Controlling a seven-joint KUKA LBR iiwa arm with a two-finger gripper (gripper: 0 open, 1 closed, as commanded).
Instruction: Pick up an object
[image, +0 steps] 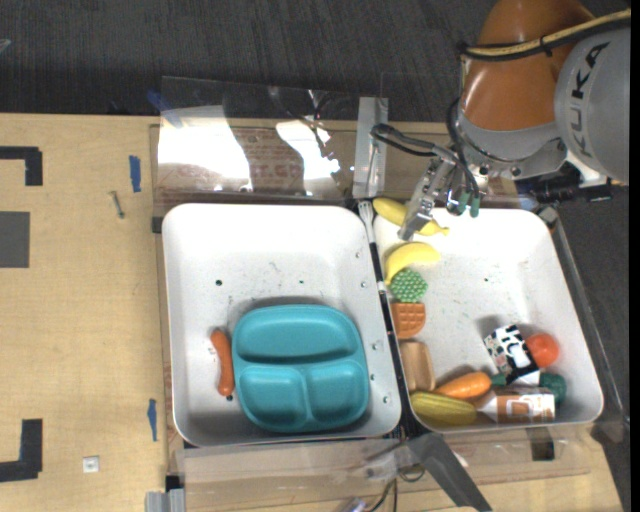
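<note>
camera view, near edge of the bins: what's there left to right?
Orange sausage → teal divided tray → tan block → yellow-green fruit → white bottle lying on its side. The sausage and tray are in the left bin; the others are in the right bin.

Single fixed overhead cam, tilted down at a slant, mid-distance; covers both white bins (180, 300) side by side and tabletop (70, 300); arm (520, 90) enters from right.
</note>
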